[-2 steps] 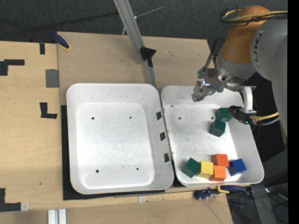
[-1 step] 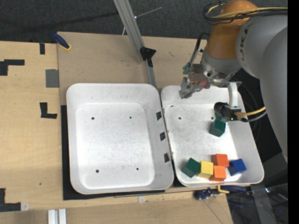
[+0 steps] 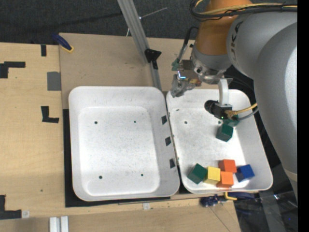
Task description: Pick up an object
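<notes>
While the grey arm reaches in from the frame's right, I see its gripper [image 3: 179, 88] over the upper-left corner of the right-hand shallow, speckled white bin [image 3: 193, 139]. I cannot tell whether it is open or closed. A dark green cube [image 3: 224, 133] lies mid-bin, and small coloured blocks [image 3: 213, 174] crowd the lower edge, with bare floor between.
</notes>
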You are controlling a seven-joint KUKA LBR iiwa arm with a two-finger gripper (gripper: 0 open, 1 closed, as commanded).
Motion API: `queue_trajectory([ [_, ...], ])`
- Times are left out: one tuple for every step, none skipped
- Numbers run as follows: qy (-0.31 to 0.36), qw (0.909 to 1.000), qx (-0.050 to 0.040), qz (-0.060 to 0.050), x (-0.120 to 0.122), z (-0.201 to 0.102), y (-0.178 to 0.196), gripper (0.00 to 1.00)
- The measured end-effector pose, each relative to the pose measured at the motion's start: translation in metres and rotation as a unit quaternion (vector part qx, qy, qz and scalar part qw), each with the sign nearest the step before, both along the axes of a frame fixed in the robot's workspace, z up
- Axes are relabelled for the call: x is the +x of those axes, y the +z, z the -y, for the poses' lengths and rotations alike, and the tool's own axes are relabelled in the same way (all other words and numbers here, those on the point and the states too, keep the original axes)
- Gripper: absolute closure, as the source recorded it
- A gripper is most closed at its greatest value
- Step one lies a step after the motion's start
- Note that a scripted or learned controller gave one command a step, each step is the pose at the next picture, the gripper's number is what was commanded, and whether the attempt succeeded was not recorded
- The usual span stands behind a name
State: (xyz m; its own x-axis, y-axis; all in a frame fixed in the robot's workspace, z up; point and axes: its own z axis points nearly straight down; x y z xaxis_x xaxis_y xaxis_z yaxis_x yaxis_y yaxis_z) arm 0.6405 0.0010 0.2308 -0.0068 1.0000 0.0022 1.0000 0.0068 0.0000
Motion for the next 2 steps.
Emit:
queue_trajectory([
  [0.000, 1.0000, -0.0007, 0.000, 0.015, -0.049, -0.009, 1.00],
  [0.000, 1.0000, -0.0001, 0.000, 0.032, -0.097, -0.001, 1.00],
])
